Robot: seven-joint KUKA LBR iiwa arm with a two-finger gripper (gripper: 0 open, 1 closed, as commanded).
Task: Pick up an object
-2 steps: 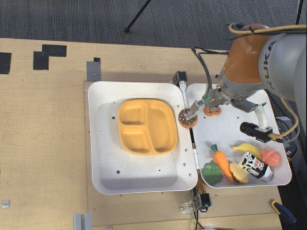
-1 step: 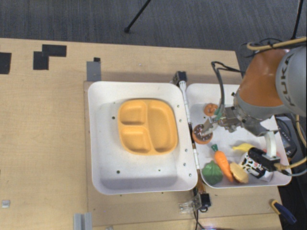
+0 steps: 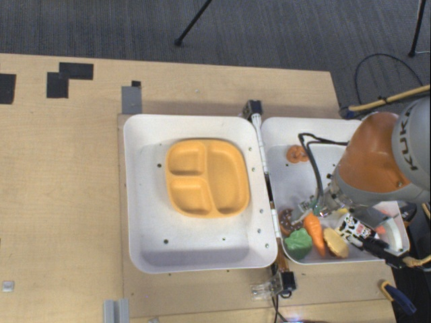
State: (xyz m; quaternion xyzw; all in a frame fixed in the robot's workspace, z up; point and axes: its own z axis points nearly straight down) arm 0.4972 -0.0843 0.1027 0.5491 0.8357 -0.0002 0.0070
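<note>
The bench [image 3: 60, 180] carries two white bins side by side. In the left bin [image 3: 145, 247] lies a yellow tray [image 3: 205, 177] with three compartments, flat on the bottom and a little towards the far side.

The right bin [image 3: 283, 136] holds several small things. Near its far wall lies a small brown piece [image 3: 295, 155], apart from the rest. In the near part of the bin there is a group close together: a green round thing [image 3: 297, 243] at the near left corner, an orange carrot [image 3: 314, 228] just beside it on the right, a pale yellow piece [image 3: 335, 242] touching the carrot, and a white box with black marks [image 3: 353, 229] further right. A small dark thing [image 3: 287, 217] lies near the left wall, above the green one.

The arm [image 3: 377, 160] reaches in from the right and hangs over the right bin, its orange band wide in the view. The gripper [image 3: 322, 206] is low over the group, just above the top of the carrot. From this angle the arm covers its end, so I cannot tell its state, and nothing is seen lifted from the bin.
</note>
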